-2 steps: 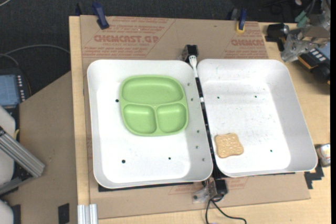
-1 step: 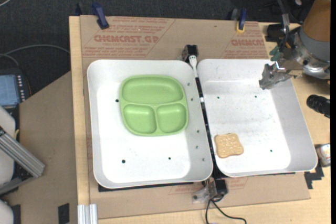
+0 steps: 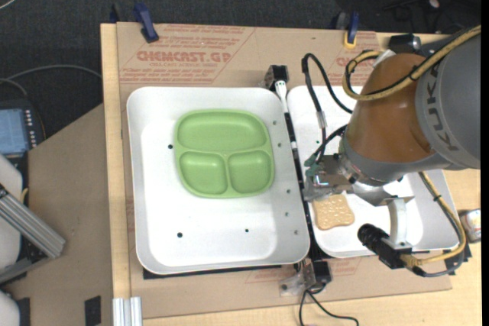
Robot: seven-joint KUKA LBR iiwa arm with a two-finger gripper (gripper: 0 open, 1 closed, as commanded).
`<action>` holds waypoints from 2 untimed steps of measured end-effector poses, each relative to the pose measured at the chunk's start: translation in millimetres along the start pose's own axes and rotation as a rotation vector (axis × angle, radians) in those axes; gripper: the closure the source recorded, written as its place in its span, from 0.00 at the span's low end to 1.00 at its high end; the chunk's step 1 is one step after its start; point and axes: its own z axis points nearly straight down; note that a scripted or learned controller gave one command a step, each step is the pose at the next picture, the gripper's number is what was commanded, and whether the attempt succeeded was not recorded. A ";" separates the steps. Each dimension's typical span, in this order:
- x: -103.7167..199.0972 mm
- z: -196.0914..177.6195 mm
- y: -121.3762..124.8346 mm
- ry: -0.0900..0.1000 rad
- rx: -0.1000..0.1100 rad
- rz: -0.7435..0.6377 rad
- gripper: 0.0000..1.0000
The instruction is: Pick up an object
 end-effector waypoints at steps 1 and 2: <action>86.6 -79.3 6.2 -0.003 -0.026 0.000 1.00; 106.5 -209.2 4.9 -0.001 -0.034 0.006 1.00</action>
